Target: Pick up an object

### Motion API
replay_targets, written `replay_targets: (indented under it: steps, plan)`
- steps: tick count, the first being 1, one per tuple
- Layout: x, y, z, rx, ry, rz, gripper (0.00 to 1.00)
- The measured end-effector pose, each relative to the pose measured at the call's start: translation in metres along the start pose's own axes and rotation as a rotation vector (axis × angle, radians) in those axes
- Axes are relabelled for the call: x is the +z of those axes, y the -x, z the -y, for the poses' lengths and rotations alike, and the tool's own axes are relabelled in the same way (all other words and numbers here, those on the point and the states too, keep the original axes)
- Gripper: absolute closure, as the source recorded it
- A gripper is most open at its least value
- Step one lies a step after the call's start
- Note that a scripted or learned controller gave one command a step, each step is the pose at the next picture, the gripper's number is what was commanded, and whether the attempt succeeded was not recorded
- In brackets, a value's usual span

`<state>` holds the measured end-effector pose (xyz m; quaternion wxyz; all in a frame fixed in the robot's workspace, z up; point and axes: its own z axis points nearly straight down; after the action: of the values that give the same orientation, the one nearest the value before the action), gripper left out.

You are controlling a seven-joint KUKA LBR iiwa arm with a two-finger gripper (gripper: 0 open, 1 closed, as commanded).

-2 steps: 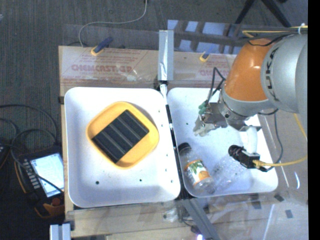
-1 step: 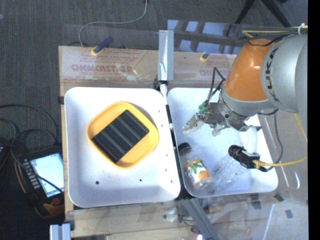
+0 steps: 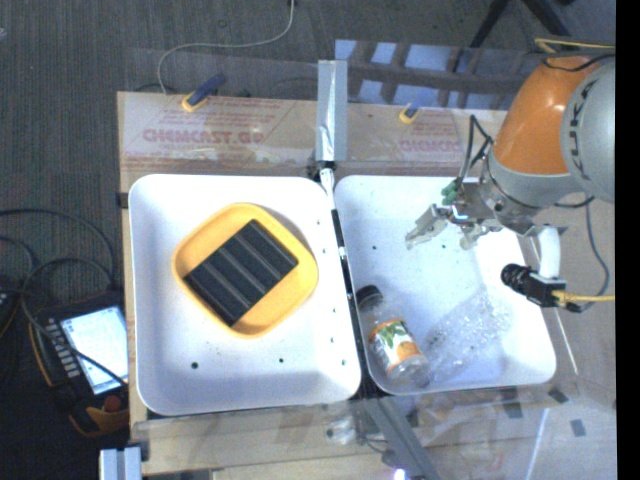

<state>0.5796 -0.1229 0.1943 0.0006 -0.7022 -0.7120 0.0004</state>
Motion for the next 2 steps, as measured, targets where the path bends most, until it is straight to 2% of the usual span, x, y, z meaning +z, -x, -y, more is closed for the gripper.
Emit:
replay_targets:
  steps: [1,2]
  plan:
    - [0.083,-0.023,0.039,-0.087,0.009,0.009,0.00]
    - [0.100,-0.013,0.072,-0.289,0.029,0.020,0.00]
